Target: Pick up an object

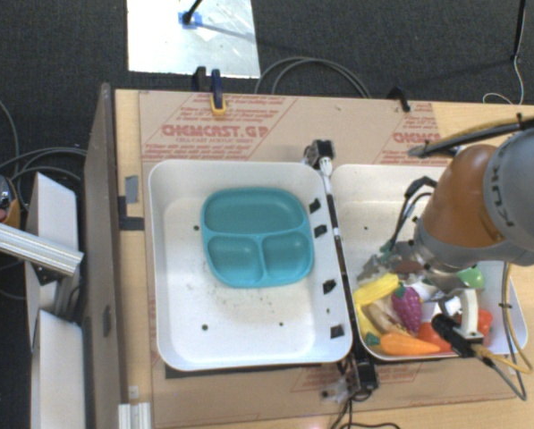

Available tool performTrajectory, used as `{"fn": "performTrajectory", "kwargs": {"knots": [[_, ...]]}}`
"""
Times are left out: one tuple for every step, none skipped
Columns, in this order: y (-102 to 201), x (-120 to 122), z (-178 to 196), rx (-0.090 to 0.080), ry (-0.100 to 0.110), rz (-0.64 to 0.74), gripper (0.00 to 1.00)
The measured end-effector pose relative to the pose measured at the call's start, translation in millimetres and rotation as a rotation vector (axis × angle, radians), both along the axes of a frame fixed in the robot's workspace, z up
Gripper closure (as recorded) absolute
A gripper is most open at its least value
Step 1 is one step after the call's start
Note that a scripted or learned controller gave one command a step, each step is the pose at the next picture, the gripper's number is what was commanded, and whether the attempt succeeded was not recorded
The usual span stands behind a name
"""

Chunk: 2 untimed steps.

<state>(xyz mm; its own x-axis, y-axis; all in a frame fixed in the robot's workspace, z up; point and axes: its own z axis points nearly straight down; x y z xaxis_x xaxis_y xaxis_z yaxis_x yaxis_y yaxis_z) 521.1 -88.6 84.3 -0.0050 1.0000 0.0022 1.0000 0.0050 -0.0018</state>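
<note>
Glossy teal plastic tray (256, 238), matt white bins (182, 266)

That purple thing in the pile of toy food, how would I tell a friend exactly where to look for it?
Start at the right-hand white bin, where the grey and orange arm reaches down. Look to its near corner, at the heap of toy food under the arm. Between the yellow banana and the red pieces sits the bunch of grapes, the only purple, knobbly item there.

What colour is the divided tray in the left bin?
Teal, seen in the camera view: the divided tray.
</note>
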Motion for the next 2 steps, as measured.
{"fn": "performTrajectory", "kwargs": {"knots": [[-2.0,2.5,13.1,-0.001,-0.006,-0.003,1.00],[-36.5,-21.3,86.6,-0.005,-0.007,-0.007,1.00]]}}
